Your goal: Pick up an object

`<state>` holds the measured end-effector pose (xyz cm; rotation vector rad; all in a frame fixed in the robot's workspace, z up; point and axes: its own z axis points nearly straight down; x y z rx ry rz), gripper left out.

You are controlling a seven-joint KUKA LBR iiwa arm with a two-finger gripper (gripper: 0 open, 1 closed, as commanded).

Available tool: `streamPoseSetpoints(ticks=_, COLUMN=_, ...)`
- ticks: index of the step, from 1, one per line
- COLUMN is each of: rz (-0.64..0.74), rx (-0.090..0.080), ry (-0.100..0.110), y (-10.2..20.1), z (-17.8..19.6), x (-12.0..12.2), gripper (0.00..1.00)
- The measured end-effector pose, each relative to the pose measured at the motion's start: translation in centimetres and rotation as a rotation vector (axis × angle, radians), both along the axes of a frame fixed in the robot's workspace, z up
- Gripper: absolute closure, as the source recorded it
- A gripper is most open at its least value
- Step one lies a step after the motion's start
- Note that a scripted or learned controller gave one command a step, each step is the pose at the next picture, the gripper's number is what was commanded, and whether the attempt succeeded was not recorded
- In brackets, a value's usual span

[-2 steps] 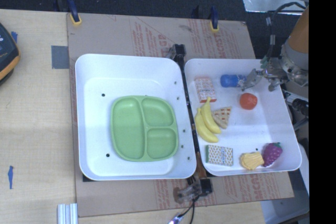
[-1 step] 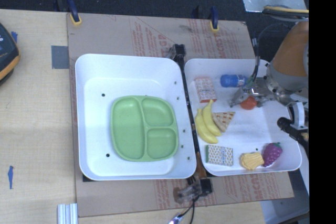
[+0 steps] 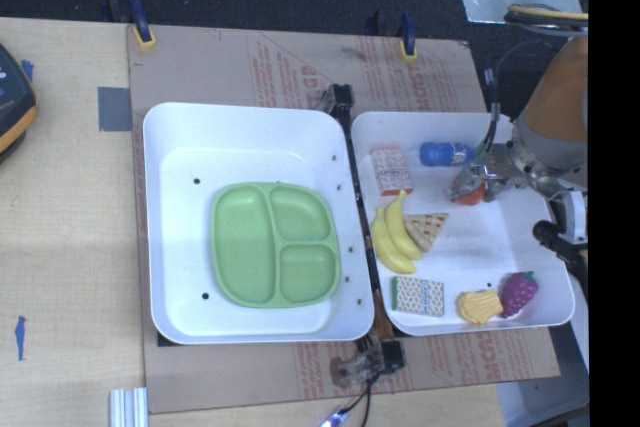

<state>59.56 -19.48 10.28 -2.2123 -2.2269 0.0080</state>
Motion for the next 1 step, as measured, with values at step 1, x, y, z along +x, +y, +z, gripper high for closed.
streamPoseSetpoints(ticks=1, rz=-0.001, rx=0.003, ry=-0.004, y=6.71, z=5.13, x=4.47, gripper=1.0)
